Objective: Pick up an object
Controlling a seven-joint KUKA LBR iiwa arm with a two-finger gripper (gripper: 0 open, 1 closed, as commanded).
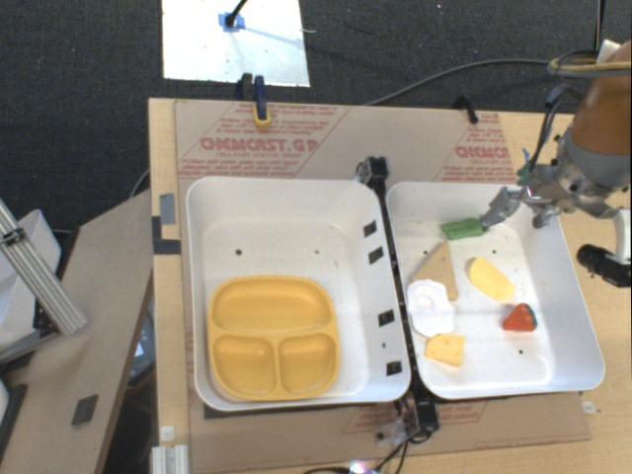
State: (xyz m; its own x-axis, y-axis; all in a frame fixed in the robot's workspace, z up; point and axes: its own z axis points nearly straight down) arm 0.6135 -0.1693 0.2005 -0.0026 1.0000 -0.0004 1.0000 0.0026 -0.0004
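My hand (504, 208) hangs over the far side of the right bin (583, 358), its tip just beside the green block (461, 229) that lies near the bin's far wall; nothing sits between my fingers, and from this slant I cannot tell how far apart they stand; the other candidates lie nearer the front: a yellow oval piece (491, 278), a red strawberry-like piece (520, 317), a yellow cheese-like wedge (445, 350), a white crumpled piece (430, 306) and a tan wedge (437, 267) touching it; the left bin (197, 205) holds a yellow divided tray (275, 336), well apart from me; the green block looks the natural choice, being closest; to take it well I judge I should centre over its middle, turn my wrist so the fingers straddle its short sides, come down straight until they bracket it low, close firmly, then lift slowly; the risk is nudging it against the wall or pinching one end so it pivots out; the tan wedge lies near enough to avoid brushing.
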